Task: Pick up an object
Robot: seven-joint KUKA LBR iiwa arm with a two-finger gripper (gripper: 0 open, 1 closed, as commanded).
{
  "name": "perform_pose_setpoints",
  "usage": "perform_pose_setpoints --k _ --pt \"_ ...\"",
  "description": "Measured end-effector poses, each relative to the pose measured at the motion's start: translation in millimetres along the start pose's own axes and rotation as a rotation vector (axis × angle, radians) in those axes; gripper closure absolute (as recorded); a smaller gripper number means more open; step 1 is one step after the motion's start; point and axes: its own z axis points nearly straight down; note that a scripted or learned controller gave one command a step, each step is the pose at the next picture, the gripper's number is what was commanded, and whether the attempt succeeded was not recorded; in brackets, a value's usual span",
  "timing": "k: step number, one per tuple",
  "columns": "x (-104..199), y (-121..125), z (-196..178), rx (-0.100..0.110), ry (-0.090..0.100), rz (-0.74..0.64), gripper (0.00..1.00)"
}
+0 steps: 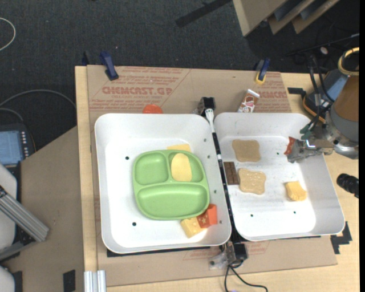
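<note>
My gripper hangs at right edge of right shallow white bin; cannot tell finger state. Nothing lifted yet, I judge. Candidates: tan bread-like slice mid-bin, small yellow chunk just below gripper. Descent, grasp, lift all left.

Dark grey carpet floor, brown cardboard-covered worktop with red printed lettering, blue clamps along its far edge, thin white cable at far left, wooden furniture at top right, even overhead light
</note>
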Motion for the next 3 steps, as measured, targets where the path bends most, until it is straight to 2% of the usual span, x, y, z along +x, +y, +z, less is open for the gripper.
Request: perform_pose_setpoints --k 1,2,3 --pt "-45.0 -10.1 -4.0 0.001 0.0 0.001 1.0" --pt "26.4 25.9 -6.0 0.0 0.004 -0.011 1.0" --pt "-30.4 -20.0 -12.6 0.007 0.002 0.004 1.0"
